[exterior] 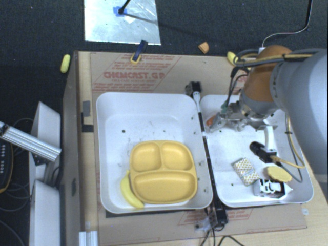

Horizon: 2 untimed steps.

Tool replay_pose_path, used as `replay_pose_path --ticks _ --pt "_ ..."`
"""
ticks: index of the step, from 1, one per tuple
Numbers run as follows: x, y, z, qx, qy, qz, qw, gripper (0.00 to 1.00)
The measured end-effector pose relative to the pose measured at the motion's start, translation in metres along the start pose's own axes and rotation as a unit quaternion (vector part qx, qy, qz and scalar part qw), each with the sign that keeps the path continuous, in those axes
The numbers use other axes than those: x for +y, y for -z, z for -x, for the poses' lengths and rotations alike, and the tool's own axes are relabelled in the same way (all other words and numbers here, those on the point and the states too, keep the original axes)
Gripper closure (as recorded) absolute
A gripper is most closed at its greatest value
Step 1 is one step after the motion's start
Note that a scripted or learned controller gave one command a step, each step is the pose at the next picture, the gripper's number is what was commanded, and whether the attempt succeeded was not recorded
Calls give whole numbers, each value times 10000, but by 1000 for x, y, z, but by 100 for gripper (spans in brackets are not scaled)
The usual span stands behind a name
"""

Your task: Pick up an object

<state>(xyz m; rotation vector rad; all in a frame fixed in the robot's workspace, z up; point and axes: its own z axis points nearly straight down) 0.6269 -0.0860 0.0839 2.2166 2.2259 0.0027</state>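
**Claw [219, 122] at upper left of the right bin [225, 158]**

Camera view: the claw sits low beside a small orange piece [210, 120] near the bin's left wall; whether it is wide or narrow cannot be told; a patterned packet [245, 170] and a yellow lump [279, 173] lie at lower right; the left bin [118, 122] holds a yellow divided plate [163, 170].

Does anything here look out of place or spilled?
Yes. A small yellow piece lies on the dark floor left of the bench, and a tan piece lies beyond its far edge, both outside the white bins.
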Motion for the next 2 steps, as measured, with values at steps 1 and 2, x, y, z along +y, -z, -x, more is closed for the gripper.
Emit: replay_pose_path --ticks 1,2 --pt "35 -2 12 -21 1 -91 10000 0" --pt "38 11 10 -18 23 -44 10000 100"
